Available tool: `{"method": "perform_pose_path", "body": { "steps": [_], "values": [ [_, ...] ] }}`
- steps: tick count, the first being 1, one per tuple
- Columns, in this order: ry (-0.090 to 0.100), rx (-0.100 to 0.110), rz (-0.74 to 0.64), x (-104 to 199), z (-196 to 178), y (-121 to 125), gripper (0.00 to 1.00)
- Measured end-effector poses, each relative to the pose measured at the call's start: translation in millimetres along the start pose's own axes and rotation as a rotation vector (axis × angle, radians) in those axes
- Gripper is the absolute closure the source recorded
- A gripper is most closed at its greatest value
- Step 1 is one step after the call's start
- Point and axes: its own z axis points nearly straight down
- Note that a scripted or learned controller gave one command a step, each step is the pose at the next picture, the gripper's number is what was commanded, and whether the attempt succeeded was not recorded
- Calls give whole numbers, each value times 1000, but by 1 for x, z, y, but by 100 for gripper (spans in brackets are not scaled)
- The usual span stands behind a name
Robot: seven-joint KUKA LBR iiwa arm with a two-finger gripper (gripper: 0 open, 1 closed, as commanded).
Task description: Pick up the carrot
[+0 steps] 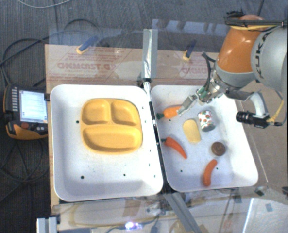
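End effector (186, 104) at carrot (171, 112) by right bin (241, 176) left wall — can't tell open/shut — room to right

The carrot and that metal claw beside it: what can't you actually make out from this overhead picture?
- Gripper: too small and blurred in the camera view to tell how its fingers stand.
- Carrot: the fingertip overlaps its right end, hiding whether they touch.
- Arm: cut off by the right edge.
- Small speckled object: too blurred to identify.
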Motion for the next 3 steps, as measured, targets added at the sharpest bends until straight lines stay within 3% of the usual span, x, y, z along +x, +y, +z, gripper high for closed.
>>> {"method": "perform_pose_path", "body": {
  "steps": [1, 2, 3],
  "values": [
    [-1, 5, -205, -7, 82, 34, 0],
    [6, 6, -206, -5, 76, 34, 100],
    [0, 1, -19, 67, -6, 52, 100]
  ]
}}
